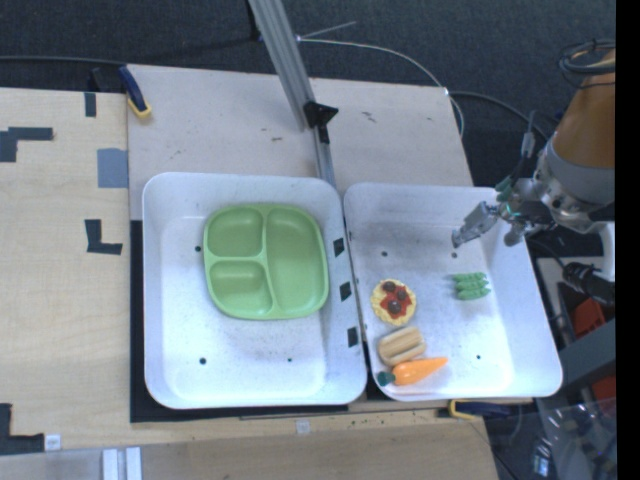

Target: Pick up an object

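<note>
The gripper (490, 222) hangs over the far right part of the right bin (520, 368), reaching in from the right edge of the view below the arm's orange band. Two dark fingers (470, 230) point down and to the left, with a second prong beside them near the bin's right wall. They look spread apart, with bare white bin floor showing between them. Nothing sits between the fingers, and they touch none of the objects.

Just near of the gripper, and apart from it, lies a small green toy vegetable (470, 286) with a ridged surface, on the right half of the right bin. To its left, close to the wall shared with the other bin, sits a small round toy pizza (394, 302), yellow-rimmed with red and dark toppings. Nearer still lies a tan toy hot dog (401, 345), and just beside it, at the near edge, an orange toy carrot (420, 370) with its tip pointing right. The hot dog and carrot look to be touching.

The left bin (175, 358) holds a green divided plate (266, 261) with three compartments, set toward its far right part. A grey metal pole (285, 48) slants up from the far side between the two bins.
</note>
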`<move>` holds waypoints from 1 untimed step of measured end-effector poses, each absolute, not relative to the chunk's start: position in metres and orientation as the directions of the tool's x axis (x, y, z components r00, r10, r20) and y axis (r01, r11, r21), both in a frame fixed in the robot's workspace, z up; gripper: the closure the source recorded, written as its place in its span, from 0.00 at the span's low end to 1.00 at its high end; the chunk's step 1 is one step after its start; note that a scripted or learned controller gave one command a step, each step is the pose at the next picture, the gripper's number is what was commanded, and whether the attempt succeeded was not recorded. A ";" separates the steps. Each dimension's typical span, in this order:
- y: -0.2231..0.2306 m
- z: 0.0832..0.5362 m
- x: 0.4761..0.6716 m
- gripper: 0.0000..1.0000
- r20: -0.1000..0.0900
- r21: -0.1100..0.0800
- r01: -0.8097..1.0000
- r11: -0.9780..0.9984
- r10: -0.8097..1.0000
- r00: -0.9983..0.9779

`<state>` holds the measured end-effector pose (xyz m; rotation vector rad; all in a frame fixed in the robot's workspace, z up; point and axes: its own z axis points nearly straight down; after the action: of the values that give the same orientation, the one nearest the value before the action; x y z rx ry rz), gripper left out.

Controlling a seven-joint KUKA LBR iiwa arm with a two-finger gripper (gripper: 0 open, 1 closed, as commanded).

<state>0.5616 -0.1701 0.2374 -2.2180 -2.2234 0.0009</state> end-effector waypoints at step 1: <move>-0.170 0.237 0.561 0.00 0.000 -0.001 1.000 0.002 1.000 -0.002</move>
<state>0.5615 -0.1702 0.2374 -2.2179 -2.2231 0.0011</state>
